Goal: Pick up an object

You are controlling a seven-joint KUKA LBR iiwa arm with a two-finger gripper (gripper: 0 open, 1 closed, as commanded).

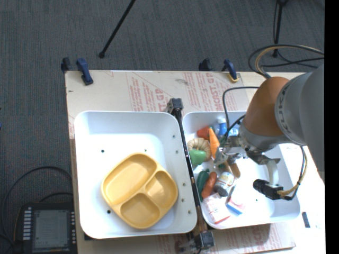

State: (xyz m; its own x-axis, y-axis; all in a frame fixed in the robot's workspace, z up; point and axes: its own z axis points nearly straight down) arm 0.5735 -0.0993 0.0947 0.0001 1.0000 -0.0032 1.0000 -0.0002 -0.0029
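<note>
The right bin [283,208] holds a heap of small things along its left side. Among them are an orange carrot [213,141], a green toy vegetable [198,156], a blue bottle [221,127], a small can [225,183], a red pepper [210,183] and a brown sausage-like piece [233,169]. My gripper [228,156] is down in this heap, just right of the carrot and above the can. The wrist hides what lies directly beneath it. I see nothing lifted out of the pile.
A yellow divided plate [140,190] lies in the left bin [95,131]. A white packet [214,209] and a blue-and-white packet [235,205] rest near the right bin's front edge. A black cable plug [265,187] hangs over the bin's right half.
</note>
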